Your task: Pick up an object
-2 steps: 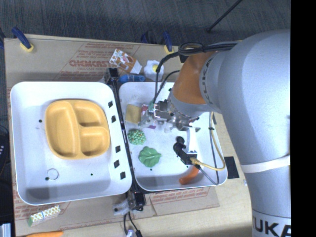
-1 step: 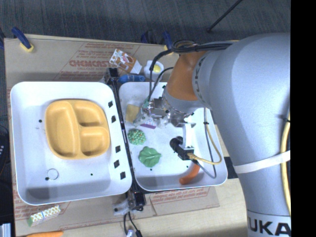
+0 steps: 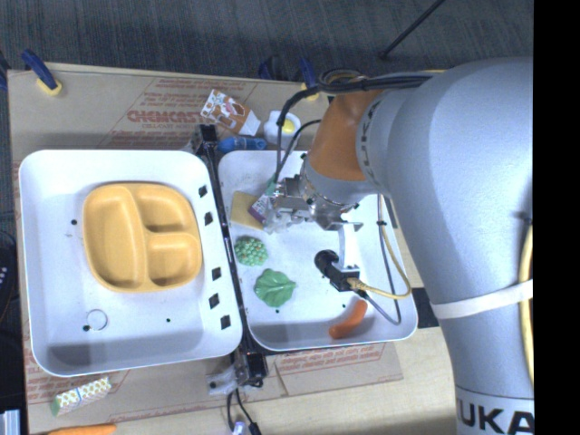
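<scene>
My gripper (image 3: 283, 205) reaches down into the upper left part of the right bin (image 3: 399, 320). It hovers right by a small purplish packet (image 3: 263, 208) that leans on a flat yellow block (image 3: 241, 208). Whether the packet is held is hidden by the wrist. Below them lie a bumpy green ball (image 3: 251, 250) and a green leaf-shaped piece (image 3: 274, 287). An orange carrot-like stick (image 3: 349, 319) rests near the bin's front right corner.
The left bin (image 3: 54, 333) holds a yellow divided tray (image 3: 140, 236). Behind the bins lie a snack packet (image 3: 222, 109), a blue object (image 3: 243, 141) and a blue clamp (image 3: 41, 71). A wrapped sweet (image 3: 82, 394) lies on the cardboard in front.
</scene>
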Controlling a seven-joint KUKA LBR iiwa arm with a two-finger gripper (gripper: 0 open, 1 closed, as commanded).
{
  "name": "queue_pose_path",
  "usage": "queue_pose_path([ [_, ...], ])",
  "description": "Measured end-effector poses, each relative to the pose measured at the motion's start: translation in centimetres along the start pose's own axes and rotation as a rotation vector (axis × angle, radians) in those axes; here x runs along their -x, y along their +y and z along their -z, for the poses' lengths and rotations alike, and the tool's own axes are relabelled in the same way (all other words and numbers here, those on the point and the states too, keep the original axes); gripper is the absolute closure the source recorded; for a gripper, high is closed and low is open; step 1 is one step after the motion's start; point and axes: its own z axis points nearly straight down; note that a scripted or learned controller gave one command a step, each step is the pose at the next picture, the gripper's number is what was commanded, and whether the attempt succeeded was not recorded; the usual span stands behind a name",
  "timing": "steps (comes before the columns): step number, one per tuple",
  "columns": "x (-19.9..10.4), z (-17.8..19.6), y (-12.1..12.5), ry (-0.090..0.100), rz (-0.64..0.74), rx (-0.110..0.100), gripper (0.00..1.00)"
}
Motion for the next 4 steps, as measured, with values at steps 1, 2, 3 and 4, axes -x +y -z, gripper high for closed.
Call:
queue_pose_path([
  [1, 0.0, 0.0, 0.0, 0.0, 0.0, 0.0, 0.0],
  [2, -0.5, -1.0, 4.0, 0.0, -0.115, 0.001, 0.0],
  [3, -0.4, -0.1, 3.8, -0.001, -0.11, -0.007, 1.0],
  [4, -3.7, 9.1, 3.3, -0.001, 0.377, 0.003, 1.0],
])
